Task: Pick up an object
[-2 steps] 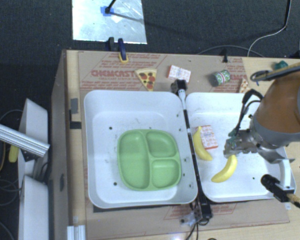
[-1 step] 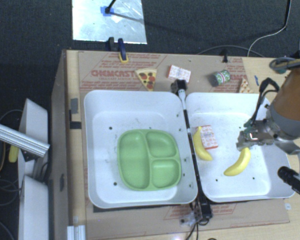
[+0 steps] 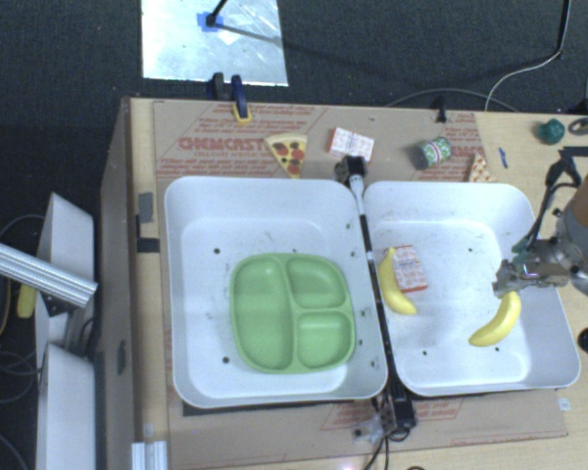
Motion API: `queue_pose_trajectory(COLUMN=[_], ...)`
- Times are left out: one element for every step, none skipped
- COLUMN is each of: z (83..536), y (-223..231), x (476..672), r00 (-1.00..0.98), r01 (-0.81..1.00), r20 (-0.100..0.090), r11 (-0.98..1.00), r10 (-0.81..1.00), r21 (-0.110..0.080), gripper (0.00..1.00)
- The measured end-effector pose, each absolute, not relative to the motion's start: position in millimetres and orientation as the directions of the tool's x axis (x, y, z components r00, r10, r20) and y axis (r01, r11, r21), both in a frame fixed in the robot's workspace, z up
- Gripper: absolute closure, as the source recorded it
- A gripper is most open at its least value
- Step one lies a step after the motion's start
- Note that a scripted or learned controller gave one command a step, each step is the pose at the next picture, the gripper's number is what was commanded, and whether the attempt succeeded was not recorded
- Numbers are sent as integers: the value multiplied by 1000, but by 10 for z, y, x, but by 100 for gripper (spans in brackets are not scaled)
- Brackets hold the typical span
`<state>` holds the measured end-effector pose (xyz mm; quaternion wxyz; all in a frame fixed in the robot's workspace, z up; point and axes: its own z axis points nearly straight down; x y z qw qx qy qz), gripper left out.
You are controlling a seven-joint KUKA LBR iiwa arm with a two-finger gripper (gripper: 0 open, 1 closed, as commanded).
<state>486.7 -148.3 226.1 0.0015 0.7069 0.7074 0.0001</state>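
Gripper: your grey two-finger gripper (image 3: 522, 272) sits over the right shallow white bin (image 3: 539, 360), at the upper end of a curved yellow banana (image 3: 498, 323).
Fingers: you cannot tell whether they are parted or closed.
Other items: a second yellow banana (image 3: 395, 287) lies beside a small red-and-white packet (image 3: 409, 267).
Left bin (image 3: 191, 292): holds a green divided plastic plate (image 3: 292, 312).

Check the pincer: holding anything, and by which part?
Cannot be told. The pincer sits at the upper tip of the right-hand banana in the right bin, but a grip isn't visible.
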Motion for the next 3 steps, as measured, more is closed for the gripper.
queue_pose_trajectory(z=[2062,1841,2074], y=[-1603,-2070,-1435], x=[5075,5489,5817], r00=[-1,-1,-4], r01=[1000,1000,1000], r20=[-1,-2,0], r11=[1,1,4], r10=[1000,1000,1000], r21=[2,2,3], gripper=[100,100,100])
